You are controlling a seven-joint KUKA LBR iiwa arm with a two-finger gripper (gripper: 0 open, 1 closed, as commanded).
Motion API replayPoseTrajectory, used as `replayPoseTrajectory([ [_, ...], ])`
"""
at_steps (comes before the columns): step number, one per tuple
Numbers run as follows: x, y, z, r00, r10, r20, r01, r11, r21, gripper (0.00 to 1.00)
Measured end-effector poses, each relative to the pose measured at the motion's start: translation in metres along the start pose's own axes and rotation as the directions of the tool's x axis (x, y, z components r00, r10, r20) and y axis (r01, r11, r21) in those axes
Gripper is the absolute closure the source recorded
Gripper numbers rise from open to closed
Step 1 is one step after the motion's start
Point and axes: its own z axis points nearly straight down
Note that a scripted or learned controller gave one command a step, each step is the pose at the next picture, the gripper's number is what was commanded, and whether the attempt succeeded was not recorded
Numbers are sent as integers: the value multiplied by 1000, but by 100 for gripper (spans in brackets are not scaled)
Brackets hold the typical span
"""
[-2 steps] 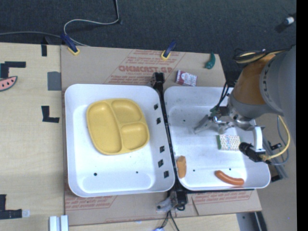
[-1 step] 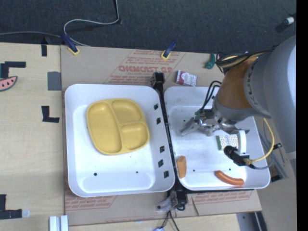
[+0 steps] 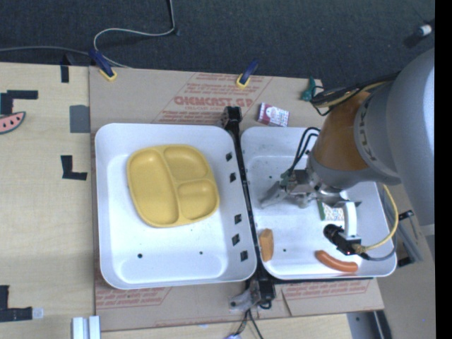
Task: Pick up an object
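While the arm is reaching in from the right, it's hanging low over the right bin, so this reads as the approach/descent step, nothing lifted yet.

Gripper: gripper (image 3: 272, 193) is pointing left w/ its tips just above the bin floor; whether it's released or clenched, can't tell from this angle. Nothing is showing at the tips.

Right bin: right bin (image 3: 277, 141) is carrying a sausage (image 3: 336, 261) at the near right, a small bun-like piece (image 3: 266, 244) near the divider, and a green-white item (image 3: 333, 211) partly under the wrist.

Task thing: no object is fixed by the task; nearest candidates seem to be the bun-like piece, near of the tips, and the sausage, further right.

Next move: judging by this, the tool is needing to line up over one item, drop to it & close; the bare floor under the tips is offering nothing to take.

Left bin: left bin (image 3: 113, 189) is holding a yellow divided plate (image 3: 172, 184), well apart from the tool.

Writing: cardboard sheet (image 3: 205, 101) under the bins is showing red print, approx "CHEMCAST GP"; more red print along the near edge, too small to read.

Far side: small packet (image 3: 272, 114) w/ red-white label is lying just beyond the right bin, text illegible.
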Motion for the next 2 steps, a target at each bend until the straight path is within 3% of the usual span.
replayPoseTrajectory([
  [1, 0, 0, -10, 1000, 0, 0, 0, 1000, 0, 100],
  [2, 82, 11, -98, 1000, -2, -4, 2, 1000, 6, 100],
])
